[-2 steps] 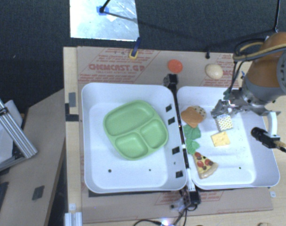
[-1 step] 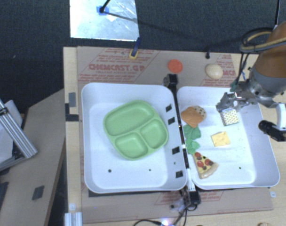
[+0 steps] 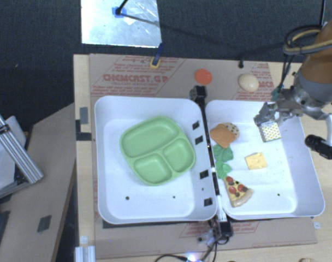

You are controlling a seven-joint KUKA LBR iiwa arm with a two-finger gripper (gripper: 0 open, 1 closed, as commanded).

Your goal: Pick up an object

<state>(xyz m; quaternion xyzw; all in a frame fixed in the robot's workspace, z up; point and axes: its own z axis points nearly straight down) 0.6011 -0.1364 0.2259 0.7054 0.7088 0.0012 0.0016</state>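
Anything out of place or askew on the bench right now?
Yes: an orange disc and a pale egg-like ball lie on the cardboard behind the right bin, outside both bins. The other food pieces sit inside it.

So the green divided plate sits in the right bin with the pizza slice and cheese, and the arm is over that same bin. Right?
Not quite. The camera view shows the green divided plate in the left bin, alone. The pizza slice and cheese do lie in the right bin, and the gripper is over that right bin's far side.
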